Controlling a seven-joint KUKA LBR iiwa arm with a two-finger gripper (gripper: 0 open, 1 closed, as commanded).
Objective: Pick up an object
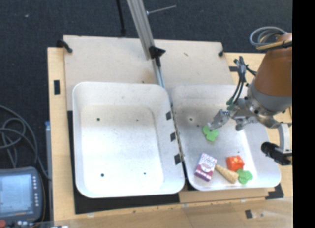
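Observation:
The right white bin (194, 106) holds several small things. A green piece (211, 134) lies near its middle. Along the front wall are a purple and white carton (205, 167), a tan cone (226, 173), a red block (235, 163) and a second green piece (244, 176). My gripper (228, 123) hangs low over the right bin with its fingers spread open. The left fingertip (215, 122) is just above and to the right of the first green piece. Nothing sits between the fingers.
The left white bin (123, 138) stands beside the right one, a ridge with black clips (173, 136) between them. A slanted metal pole (142, 20) rises from the back of the bench. A monitor (17, 195) and cables lie off the bench's left.

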